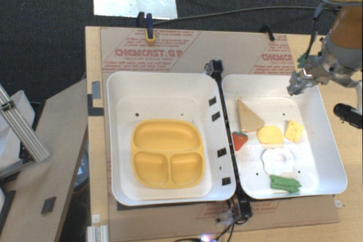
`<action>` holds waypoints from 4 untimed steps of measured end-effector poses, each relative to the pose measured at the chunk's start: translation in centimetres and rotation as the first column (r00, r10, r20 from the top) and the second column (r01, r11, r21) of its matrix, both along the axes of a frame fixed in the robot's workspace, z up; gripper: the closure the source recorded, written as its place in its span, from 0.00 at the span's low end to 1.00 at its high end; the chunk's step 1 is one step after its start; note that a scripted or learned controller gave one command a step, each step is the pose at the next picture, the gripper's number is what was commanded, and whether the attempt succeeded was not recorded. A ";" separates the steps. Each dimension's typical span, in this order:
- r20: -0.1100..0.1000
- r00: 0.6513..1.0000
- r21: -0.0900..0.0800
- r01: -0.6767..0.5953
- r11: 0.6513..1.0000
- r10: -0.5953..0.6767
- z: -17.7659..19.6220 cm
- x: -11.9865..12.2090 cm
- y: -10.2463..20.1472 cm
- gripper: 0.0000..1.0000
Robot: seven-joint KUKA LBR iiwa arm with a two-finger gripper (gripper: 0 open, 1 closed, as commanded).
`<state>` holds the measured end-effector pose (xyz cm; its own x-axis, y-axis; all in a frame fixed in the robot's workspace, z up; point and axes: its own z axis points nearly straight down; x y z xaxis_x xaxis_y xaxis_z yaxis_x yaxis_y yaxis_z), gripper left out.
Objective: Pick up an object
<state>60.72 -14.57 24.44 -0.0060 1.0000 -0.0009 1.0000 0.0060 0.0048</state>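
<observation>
Several toy foods lie in the right bin [329, 122]: a tan wedge [248, 116], a red strawberry [240, 140], a yellow round piece [270, 135], a yellow cheese block [294, 131], a white fried egg [278, 160] and a green bean pod [285, 183]. My gripper [296, 85] hangs over the bin's far right corner, up and to the right of the wedge and above the cheese block. Nothing shows between its tips.
The left bin [122, 99] holds a yellow divided plate [168, 153]. A black divider with clips [222, 122] runs between the bins. Cardboard [187, 48] lies under both, with a blue clamp [148, 28] at its far edge. A cable [238, 9] crosses behind.
</observation>
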 end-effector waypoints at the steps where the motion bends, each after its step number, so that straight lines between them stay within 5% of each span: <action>1: -0.005 1.000 0.002 -0.003 1.000 0.004 -0.1 -1.0 5.5 1.00; 3: -0.003 1.000 0.003 -0.005 1.000 0.005 -1.4 0.4 17.4 1.00; 4: -0.005 1.000 0.003 -0.005 1.000 0.005 -1.6 -0.7 23.6 1.00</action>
